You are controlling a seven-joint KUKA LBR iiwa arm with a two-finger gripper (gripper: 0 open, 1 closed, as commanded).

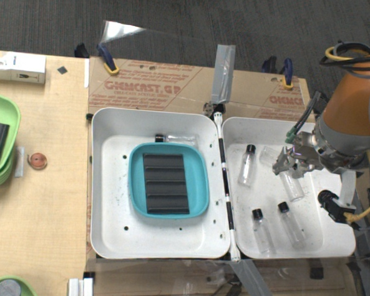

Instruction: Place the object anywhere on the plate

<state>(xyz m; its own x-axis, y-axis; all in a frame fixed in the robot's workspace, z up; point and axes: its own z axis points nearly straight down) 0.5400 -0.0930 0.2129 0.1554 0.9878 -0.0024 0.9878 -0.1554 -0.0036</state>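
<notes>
The pincer (288, 166) hangs low in the right bin (335, 247) over a clear vial (293, 185) (I cannot tell its grip), so picking comes first, then carrying to the blue plate (136, 179) in the left bin (105, 221).

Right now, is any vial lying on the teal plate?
No, the teal plate holds a black ridged block; one vial lies behind it.

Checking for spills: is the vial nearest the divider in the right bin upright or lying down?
Lying down: the vial rests lengthwise on the right bin's floor, black cap toward the far wall.
</notes>
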